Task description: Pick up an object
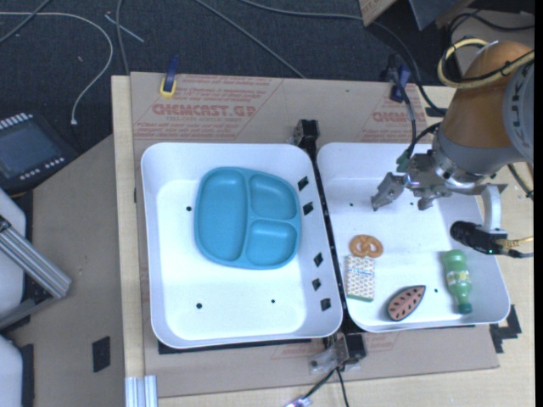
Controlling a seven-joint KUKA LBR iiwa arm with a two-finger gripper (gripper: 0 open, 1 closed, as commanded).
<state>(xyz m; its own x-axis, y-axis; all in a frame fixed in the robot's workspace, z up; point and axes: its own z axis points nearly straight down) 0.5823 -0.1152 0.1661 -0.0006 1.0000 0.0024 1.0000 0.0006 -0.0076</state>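
Observation:
In the right bin (339, 170) lie a brown pretzel (366, 246), a small pale patterned packet (361, 278), a brown oval piece with an orange rim (406, 303) and a green bottle (457, 280) on its side. My gripper (400, 198) hangs over the back half of this bin, up and to the right of the pretzel. Its fingers are spread open with only bare bin floor between them. The grey arm with its orange band (488, 100) rises behind it.
The left bin (161, 227) holds a blue divided plate (248, 217). A black ridge (316, 219) runs between the two bins. Cables (416, 117) trail over the back of the bench near the arm.

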